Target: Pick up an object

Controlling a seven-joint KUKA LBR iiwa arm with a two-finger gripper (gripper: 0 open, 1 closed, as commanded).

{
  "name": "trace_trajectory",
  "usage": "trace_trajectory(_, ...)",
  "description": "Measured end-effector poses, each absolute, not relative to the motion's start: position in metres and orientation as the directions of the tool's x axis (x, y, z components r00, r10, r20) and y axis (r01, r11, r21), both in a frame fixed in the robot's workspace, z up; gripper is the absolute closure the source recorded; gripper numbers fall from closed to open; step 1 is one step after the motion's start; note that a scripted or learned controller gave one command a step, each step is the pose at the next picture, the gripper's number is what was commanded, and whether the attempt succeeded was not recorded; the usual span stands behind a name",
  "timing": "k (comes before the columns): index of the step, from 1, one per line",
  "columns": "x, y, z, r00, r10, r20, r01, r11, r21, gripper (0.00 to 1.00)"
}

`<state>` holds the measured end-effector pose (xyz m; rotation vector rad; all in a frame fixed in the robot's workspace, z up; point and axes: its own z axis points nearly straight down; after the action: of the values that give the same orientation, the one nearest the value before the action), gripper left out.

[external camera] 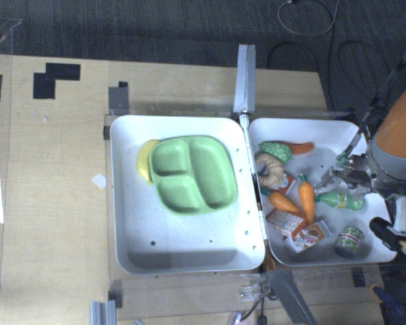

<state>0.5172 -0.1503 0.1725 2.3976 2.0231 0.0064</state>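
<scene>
Over the right bin [311,124], our gripper [346,173] left its state unreadable; we judged the green bottle [341,200] light, stiff, slippery, best pinched across its middle.

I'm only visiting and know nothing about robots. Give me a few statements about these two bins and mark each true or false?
1. The green divided tray lies in the left bin. True.
2. Two carrots lie in the right bin. True.
3. The yellow item sits in the right bin. False: it lies in the left bin, tucked under the tray's edge.
4. The claw hangs over the left bin. False: it is over the right bin.
</scene>
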Motion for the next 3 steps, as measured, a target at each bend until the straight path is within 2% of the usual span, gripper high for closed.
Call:
trace_trajectory(1,0.553,-0.105,0.107,0.600,0.800,0.010,0.800,-0.600,0.019,0.00)
trace_trajectory(2,0.554,-0.109,0.099,0.893,0.449,0.023,0.448,-0.894,0.019,0.00)
trace_trajectory(3,0.556,-0.110,0.112,0.889,0.457,0.025,0.457,-0.889,0.024,1.00)
